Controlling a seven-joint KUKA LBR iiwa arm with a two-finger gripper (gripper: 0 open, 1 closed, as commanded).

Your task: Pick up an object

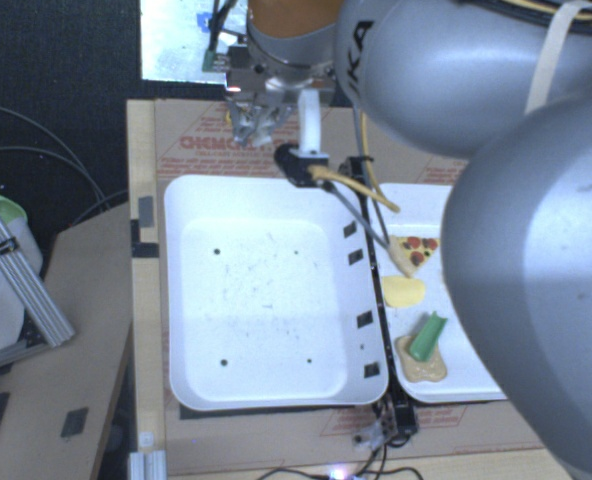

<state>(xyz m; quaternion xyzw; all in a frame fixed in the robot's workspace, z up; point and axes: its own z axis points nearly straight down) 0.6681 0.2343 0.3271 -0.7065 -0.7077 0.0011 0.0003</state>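
Observation:
My gripper (253, 126) hangs over the cardboard just behind the back rim of the left bin (188, 268), under the orange band of the wrist. No object shows at the gripper. In the right bin (456, 394) several small toys lie close to the dividing wall: a pizza slice (417, 251), a yellow piece (404, 292), and a green piece (429, 334) resting on a tan piece (423, 368). The grey arm hides most of the right bin.
A black cable and connector (301, 165) droop from the wrist over the left bin's back right corner. Cardboard (191, 140) lies under both bins. A side table with a metal frame (21, 288) stands at the left.

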